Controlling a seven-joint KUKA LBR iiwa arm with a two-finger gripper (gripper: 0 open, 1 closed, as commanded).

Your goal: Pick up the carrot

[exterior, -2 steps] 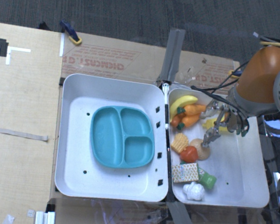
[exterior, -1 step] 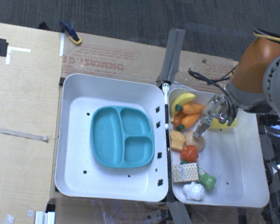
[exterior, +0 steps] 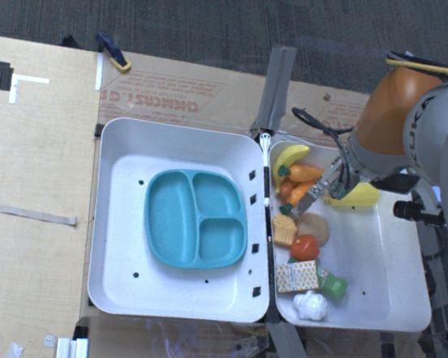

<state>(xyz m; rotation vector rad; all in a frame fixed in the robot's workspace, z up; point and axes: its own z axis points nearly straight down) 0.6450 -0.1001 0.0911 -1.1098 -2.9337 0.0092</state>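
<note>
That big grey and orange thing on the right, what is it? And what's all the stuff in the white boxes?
It is a robot arm, a machine that moves by a program. The camera sits above the bench and looks down at a slant, and the arm reaches in from the right. At its tip is a gripper with two fingers, a bit like tongs.

There are two shallow white bins. The left bin has a blue plate with three sections. The right bin has toy food: a banana, an orange carrot, a tomato, a cracker and a few more pieces.

The arm's job is to pick up the carrot. Its gripper is down right beside the carrot, but I can't tell if it holds anything.
</note>
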